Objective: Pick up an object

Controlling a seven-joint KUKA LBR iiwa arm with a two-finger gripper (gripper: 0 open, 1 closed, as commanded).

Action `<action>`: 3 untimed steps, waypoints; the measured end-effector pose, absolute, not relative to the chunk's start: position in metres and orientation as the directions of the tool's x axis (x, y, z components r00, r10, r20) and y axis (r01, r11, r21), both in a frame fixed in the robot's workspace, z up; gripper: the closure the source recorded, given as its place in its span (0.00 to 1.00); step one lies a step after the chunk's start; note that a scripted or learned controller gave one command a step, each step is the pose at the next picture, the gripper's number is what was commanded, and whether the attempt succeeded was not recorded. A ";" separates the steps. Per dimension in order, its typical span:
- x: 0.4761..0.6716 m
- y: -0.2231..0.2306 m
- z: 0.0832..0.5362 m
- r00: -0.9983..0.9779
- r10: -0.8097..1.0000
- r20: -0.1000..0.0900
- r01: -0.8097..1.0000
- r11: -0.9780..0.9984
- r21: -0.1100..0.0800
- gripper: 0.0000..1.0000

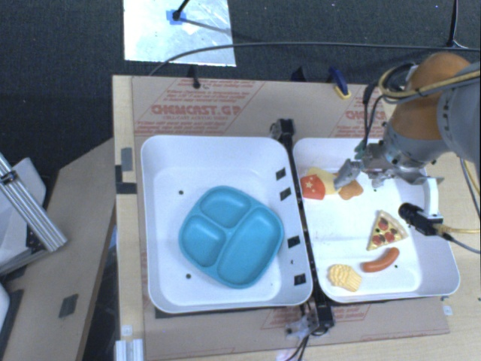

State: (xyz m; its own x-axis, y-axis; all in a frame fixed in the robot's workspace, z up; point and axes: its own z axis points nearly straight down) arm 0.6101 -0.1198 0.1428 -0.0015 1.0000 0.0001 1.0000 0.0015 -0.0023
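Upper right of the frame, the claw [353, 173] hovers open over a small brown toy [351, 191], probably light, stiff and slick; pinch its sides.

One camera, fixed above my bench [225, 104], looking down at a slant. Far edge of the bench sits toward the top of the view, near edge toward the bottom. Both bins fall wholly inside the view: left bin [161, 201] about centre, right bin [443, 269] toward the right side. Distance is middling; the bench takes most of the width, with dark floor past its far edge and to the left. My arm [432, 107] comes in from the right, over the far right corner of the right bin. Small items in the bins read clearly; finer detail does not.
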 end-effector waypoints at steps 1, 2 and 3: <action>0.610 -0.119 0.090 -0.002 1.000 0.001 1.000 0.002 -0.003 0.00; 0.612 -0.120 0.104 -0.002 1.000 -0.001 1.000 0.002 0.004 1.00; 0.609 -0.115 0.167 -0.004 1.000 -0.001 1.000 0.004 0.007 1.00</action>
State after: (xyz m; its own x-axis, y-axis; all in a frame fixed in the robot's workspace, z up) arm 0.6090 -0.1153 0.1670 -0.0043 1.0000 -0.0012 1.0000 0.0043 0.0074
